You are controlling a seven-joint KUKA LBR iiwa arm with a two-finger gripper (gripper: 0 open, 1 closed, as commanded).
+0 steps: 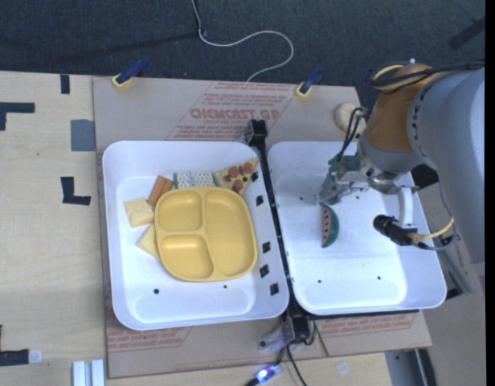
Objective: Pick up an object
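Nearest the lens, the right bin (392, 292) carries the one likely target — a watermelon slice (329, 226), lying flat near the bin's middle. It looks like a light, stiff plastic toy, thin and curved, probably slick; pinching across its narrow width at mid-length seems safest. Just above it hangs the end effector (334, 190), with nothing visibly in its grasp, though how far open it is cannot be told. Across the divider, the left bin (119, 215) holds a yellow divided plate (206, 233) over other toy food.

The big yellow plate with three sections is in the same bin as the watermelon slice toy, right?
Not quite. The camera view shows the yellow three-section plastic plate in the left white bin. The red-and-green watermelon slice toy lies in the right white bin, just below the gripper.
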